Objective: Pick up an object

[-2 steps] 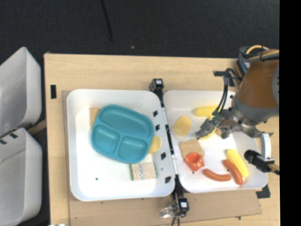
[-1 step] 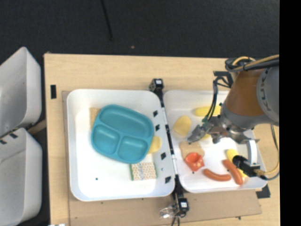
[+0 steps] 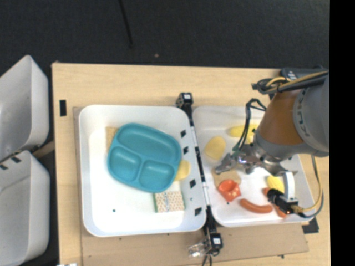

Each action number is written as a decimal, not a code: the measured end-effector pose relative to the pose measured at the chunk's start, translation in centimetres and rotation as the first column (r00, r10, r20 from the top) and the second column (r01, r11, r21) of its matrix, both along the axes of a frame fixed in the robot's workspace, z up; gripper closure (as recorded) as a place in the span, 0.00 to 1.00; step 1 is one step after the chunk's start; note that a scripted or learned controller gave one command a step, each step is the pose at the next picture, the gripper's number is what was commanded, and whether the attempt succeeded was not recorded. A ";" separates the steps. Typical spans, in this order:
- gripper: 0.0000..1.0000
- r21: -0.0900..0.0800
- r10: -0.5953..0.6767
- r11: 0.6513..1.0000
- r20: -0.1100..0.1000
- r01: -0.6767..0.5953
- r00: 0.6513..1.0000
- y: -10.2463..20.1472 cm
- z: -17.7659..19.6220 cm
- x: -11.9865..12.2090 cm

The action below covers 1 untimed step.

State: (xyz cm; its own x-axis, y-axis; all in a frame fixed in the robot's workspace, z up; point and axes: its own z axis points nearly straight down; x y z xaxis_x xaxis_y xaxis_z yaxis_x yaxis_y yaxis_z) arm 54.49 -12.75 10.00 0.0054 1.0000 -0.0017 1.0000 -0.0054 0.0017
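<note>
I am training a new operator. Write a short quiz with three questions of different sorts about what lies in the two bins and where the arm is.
1. True or false: the teal plastic divided tray lies in the left white bin.
2. Multiple choice: which thing lies nearest the front wall of the right white bin? A) the orange-red sausage-shaped toy B) the pale yellow rounded lump C) the teal tray
3. Fill in: the small red-orange cup-like piece lies just in front of the arm's ____.

Key: 1 true; 2 A; 3 gripper.
</note>
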 end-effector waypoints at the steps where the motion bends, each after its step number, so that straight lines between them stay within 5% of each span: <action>1: 1.00 0.000 -0.007 1.000 0.007 0.007 1.000 -0.1 1.4 0.2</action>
State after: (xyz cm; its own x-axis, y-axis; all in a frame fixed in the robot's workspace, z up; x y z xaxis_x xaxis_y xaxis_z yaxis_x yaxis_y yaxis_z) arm 54.71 -12.88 11.42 0.0122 0.9999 -0.0013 0.9999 -0.0122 0.0087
